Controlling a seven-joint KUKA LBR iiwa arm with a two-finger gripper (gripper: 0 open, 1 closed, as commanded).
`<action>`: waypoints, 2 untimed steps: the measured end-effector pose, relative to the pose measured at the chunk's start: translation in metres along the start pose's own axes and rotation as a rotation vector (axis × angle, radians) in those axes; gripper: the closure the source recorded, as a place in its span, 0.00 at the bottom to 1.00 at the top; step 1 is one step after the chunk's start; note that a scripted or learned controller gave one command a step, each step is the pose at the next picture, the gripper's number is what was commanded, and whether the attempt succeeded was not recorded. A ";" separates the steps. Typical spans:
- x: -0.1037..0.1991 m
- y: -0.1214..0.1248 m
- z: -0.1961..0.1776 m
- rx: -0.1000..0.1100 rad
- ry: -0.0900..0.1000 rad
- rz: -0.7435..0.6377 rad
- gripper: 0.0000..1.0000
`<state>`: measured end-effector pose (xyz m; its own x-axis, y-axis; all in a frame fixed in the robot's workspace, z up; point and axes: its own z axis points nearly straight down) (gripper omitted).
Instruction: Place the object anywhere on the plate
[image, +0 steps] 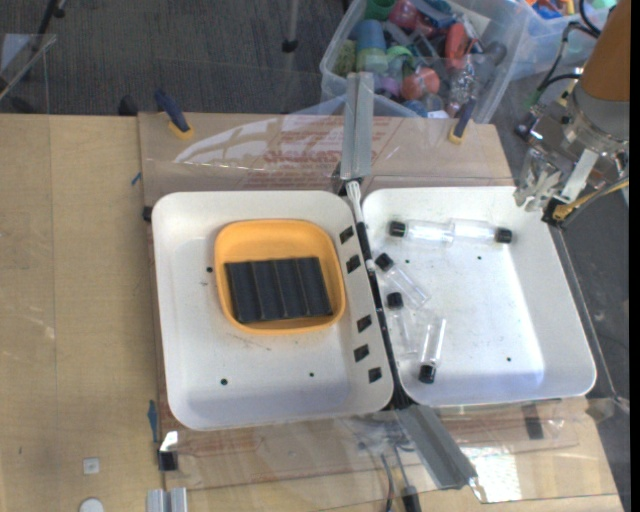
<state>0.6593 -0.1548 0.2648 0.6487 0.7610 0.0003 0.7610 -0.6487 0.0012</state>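
- Nearest the camera: clear vial (431, 346) with a black cap is lying in the right bin (540, 330), beside the divider; a second one (447, 232) is lying along the far side.
- Yellow plate (230, 240) is sitting in the left bin (190, 380), carrying a ridged black block (277, 289).
- Step in hand, judged: descending on one vial, straddling it across its width.
- Gripper (543, 197) is hovering over the right bin's far right corner, fingers parted, holding nothing.
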 end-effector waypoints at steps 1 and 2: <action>-0.009 0.007 -0.002 0.000 0.000 -0.208 1.00; -0.014 0.023 0.000 -0.001 0.000 -0.298 1.00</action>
<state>0.6675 -0.1803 0.2654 0.3963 0.9181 0.0000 0.9181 -0.3963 0.0022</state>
